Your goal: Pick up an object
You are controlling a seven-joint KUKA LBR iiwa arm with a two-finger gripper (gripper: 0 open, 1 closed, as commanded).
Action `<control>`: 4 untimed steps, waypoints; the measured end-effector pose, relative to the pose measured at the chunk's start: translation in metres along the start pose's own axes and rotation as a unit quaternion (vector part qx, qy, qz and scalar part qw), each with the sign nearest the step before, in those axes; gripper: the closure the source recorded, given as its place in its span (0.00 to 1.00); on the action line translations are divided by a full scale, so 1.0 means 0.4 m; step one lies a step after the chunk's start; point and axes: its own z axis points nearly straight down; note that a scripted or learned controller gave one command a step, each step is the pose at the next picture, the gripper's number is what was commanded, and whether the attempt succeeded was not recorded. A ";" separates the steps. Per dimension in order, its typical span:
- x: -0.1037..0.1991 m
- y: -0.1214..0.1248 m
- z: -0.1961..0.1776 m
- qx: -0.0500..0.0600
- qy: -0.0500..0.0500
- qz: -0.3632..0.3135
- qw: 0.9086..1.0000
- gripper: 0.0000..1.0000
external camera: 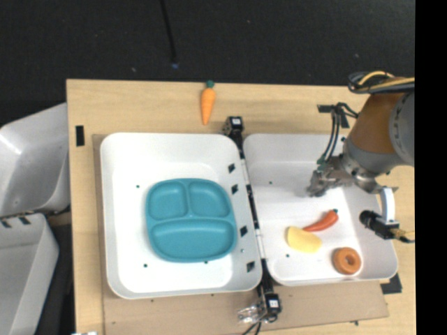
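Bench (140, 103): two bins (119, 257), one carrot (207, 103)

A robotics laboratory or test cell was indicated, not a home or kitchen. A plain wooden bench (140, 103) was set against a dark, bare floor, and two shallow white bins (119, 271) were fixed side by side on it with black clips along their shared edge. An industrial grey arm (380, 135) with an orange band and loose cabling was mounted at the right. The contents were toy props: a plastic carrot (207, 103) on the bench, a blue divided plate (190, 219), a red chilli (323, 221) and a doughnut (346, 260).
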 end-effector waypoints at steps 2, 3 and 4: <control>-0.030 -0.013 -0.278 0.000 0.001 0.001 1.000 1.00; -0.034 -0.010 -0.363 0.000 0.001 -0.002 1.000 1.00; 0.108 0.002 -0.338 0.002 0.002 -0.006 1.000 1.00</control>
